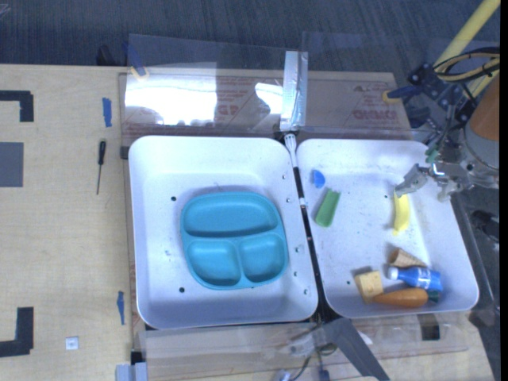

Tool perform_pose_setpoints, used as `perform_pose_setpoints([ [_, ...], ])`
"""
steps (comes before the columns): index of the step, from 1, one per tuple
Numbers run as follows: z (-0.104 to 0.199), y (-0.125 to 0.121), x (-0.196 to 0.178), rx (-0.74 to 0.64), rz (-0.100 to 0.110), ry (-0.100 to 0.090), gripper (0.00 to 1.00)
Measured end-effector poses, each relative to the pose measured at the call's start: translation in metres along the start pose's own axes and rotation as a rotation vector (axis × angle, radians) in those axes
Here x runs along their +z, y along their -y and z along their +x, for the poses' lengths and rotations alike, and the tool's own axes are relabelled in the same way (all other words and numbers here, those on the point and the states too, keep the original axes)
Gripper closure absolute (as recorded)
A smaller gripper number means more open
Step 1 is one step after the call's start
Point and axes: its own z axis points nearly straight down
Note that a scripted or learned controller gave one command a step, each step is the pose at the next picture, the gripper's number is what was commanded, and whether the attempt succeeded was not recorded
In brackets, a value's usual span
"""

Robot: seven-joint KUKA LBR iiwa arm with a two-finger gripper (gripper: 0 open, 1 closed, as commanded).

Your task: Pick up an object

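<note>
My gripper hangs over the right bin's far right side, just above the top end of a yellow banana-shaped piece. Nothing can be seen held in it. A green block and a small blue piece lie near that bin's left wall. At the bin's near right corner a tan cube, an orange carrot, a blue and white bottle and a tan wedge cluster together.
The left bin holds a teal divided plate. The arm's body and cables stand at the right bin's far right. A clear plastic panel rises behind both bins.
</note>
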Motion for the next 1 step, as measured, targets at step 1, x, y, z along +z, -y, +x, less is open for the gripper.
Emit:
perform_pose_setpoints([
  [1,0.0012,-0.0044,-0.0614,0.338,0.002,0.0,0.0],
])
